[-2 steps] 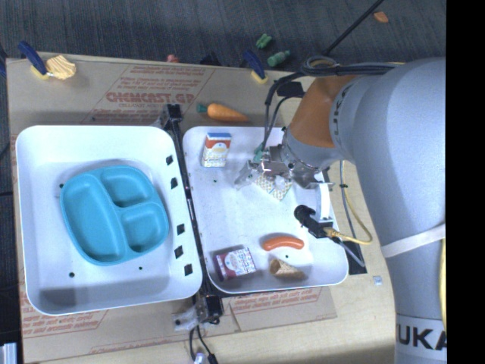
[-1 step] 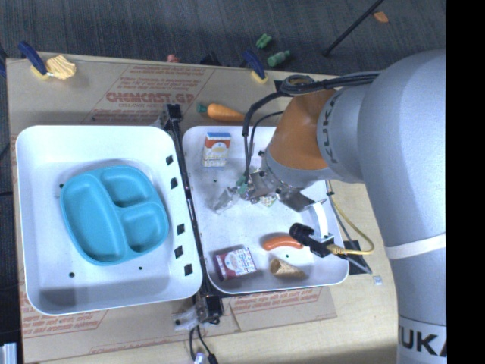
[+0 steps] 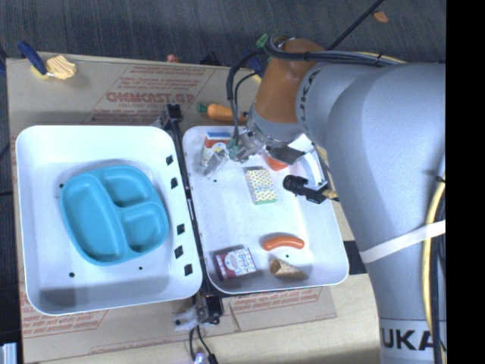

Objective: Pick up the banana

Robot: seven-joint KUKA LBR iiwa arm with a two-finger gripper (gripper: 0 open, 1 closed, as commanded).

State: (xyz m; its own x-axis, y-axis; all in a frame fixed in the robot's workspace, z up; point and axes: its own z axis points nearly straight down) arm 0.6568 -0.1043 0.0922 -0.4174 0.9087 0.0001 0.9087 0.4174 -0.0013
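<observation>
— Two shallow white plastic bins (image 3: 45, 203), yes; where is the grey two-finger gripper (image 3: 236, 152)?
— Low over the right one's far end (finger spacing: I can't tell).
— And the yellow banana?
— I can't pick it out; a patterned card (image 3: 261, 185) lies just beside the gripper.

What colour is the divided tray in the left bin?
Light blue, seen clearly in the camera view: the tray lies in the left bin.
</observation>
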